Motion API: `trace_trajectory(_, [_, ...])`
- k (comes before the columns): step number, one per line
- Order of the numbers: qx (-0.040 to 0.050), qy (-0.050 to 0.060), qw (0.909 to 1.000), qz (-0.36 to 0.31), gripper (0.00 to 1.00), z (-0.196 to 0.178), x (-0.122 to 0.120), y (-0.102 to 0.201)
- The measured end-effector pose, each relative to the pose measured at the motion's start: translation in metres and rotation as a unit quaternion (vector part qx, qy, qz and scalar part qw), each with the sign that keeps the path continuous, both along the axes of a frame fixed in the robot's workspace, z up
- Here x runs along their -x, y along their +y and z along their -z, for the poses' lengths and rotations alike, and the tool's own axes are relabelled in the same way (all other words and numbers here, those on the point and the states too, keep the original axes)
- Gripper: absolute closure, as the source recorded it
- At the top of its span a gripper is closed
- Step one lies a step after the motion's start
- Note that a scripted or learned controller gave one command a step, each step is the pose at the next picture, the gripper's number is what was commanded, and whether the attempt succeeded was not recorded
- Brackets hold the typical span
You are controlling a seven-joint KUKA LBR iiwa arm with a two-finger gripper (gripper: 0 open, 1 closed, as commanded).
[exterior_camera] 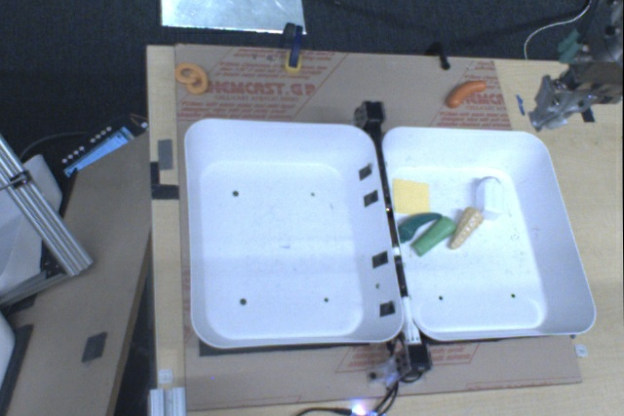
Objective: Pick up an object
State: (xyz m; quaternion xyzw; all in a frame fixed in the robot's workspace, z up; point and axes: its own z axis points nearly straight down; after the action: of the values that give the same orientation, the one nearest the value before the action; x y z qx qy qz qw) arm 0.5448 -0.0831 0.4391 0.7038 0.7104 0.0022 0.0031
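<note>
The table (244, 83) carries two white bins side by side. The right bin (546, 297) contains a yellow square (410, 195), a green piece (427, 231), a white item (487, 195) and a tan corn-shaped piece (466, 227), grouped near its centre. The gripper (558, 107) sits outside the right bin's upper right corner; finger state cannot be determined.

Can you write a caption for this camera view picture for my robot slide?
Right white bin holds a yellow square, green pieces, a corn-like piece and a white block; gripper waits outside.
</note>
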Motion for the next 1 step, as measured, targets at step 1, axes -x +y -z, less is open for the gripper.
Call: trace_trajectory(1, [-0.0014, 0.001, 1.0, 0.0, 1.0, -0.0248, 0.0382, 0.0682])
